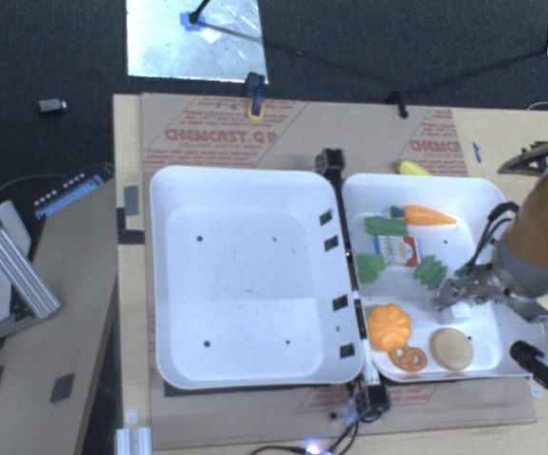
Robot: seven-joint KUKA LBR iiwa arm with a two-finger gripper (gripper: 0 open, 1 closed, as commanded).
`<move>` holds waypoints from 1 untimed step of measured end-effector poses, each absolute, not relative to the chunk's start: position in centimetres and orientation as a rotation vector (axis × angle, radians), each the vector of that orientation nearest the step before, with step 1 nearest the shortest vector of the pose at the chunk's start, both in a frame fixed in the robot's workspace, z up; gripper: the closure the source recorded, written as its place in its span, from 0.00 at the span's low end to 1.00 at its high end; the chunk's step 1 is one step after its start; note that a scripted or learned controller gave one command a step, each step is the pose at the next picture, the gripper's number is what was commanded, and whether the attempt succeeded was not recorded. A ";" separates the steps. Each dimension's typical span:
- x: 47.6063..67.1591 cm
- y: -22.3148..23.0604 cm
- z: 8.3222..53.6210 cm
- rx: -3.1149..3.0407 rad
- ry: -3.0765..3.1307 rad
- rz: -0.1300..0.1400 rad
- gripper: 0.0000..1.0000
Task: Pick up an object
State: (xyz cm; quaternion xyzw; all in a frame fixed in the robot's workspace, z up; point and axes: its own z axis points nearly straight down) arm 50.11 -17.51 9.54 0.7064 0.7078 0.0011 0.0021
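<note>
the arm [544,240] enters at the right edge of the frame, its orange band above the grey wrist, and its gripper [451,297] hangs low over the right bin [483,195], in the bin's middle right. whether it is released or clenched cannot be told, since the tip is small and blurred.

the candidate objects all lie in the right bin. an orange carrot [429,217] sits near the bin's upper edge, with a green piece [384,226] just to its left. below them is a small white and red packet [398,250], flanked by a green leafy piece [370,266] at lower left and another green piece [429,272] at right, the latter just beside the gripper tip. in the lower part lie an orange pumpkin [389,324], a brown pretzel [407,357] and a tan round bun [452,349].

a yellow object [412,169] rests on the bench just above the right bin. the left bin [250,273] fills the centre of the frame.
</note>
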 end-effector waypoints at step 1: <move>58.9 -20.3 27.6 2.197 2.212 0.016 1.00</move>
